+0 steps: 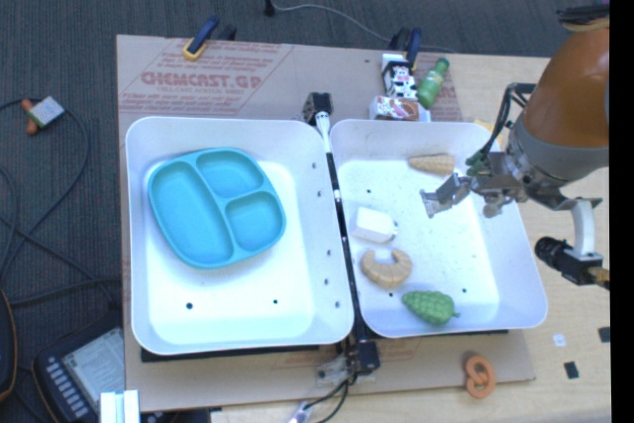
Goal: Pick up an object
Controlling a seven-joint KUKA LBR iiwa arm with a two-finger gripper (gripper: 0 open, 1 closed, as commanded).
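Gripper [464, 196] open above right bin [525, 297]

Blue divided plate [216, 206] in the left bin [158, 312], green bottle [431, 83] behind the bins (lying tilted), orange ring [479, 374] in front, blue clamp [202, 36] beyond the plate.

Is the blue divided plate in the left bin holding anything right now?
Empty. The blue plate lies flat in the left bin, and all three compartments show bare blue.

The brown board [198, 79] under the bins bears red lettering reading "CHEMCAST GP".
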